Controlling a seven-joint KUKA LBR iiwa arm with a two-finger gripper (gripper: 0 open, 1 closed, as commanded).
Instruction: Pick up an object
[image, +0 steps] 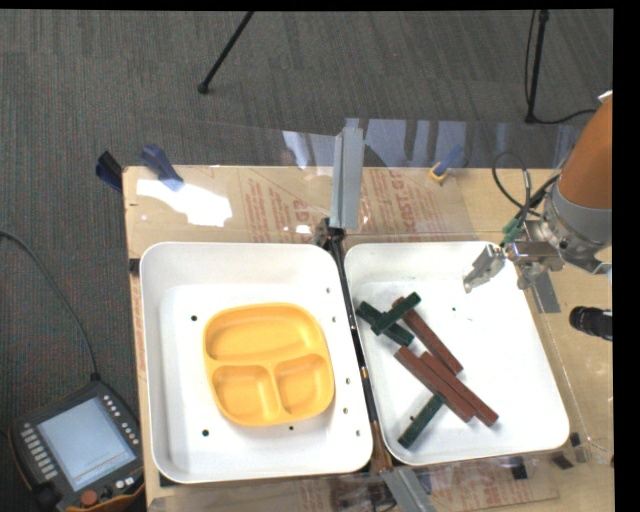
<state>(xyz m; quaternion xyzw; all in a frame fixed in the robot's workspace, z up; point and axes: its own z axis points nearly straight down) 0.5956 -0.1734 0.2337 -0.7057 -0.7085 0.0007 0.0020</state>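
Nothing had been picked up. The jaws (512, 268) hung over the upper right corner of the right bin (520, 400), spread apart with nothing between them: one finger (483, 268) reached out over the bin's white floor, the other sat near its right rim.

The candidates all lay on that bin's floor, below and left of the jaws and apart from them: two brown blocks (445, 382) lying slantwise, a green block (385, 316) near the dividing wall, and another green block (421, 420) lower down.

The left bin (165, 300) held a yellow tray (268, 362), untouched.

By my judgement, the whole job remained: choose a block, descend, close, lift.
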